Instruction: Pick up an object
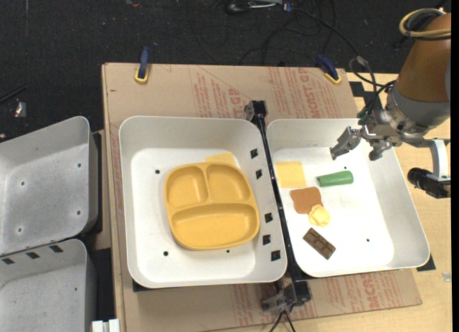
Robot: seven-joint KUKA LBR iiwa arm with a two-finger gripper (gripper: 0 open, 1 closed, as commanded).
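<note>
Green object (334, 178): I see it mid right bin (401, 201), open floor around.
Gripper (360, 145): spread wide, holding nothing, above it near the far wall.

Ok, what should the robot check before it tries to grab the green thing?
1. Green piece has bare floor all around it, touching no other food: ok.
2. Gripper is over the right bin: ok.
3. Gripper is straight above the green piece: not ok, it sits up and to the right.
4. Jaws spread with nothing between them: ok.
5. Yellow square is out of the way, to the left: ok.
6. Jaws are lined up across the piece's narrow side: cannot tell.
</note>
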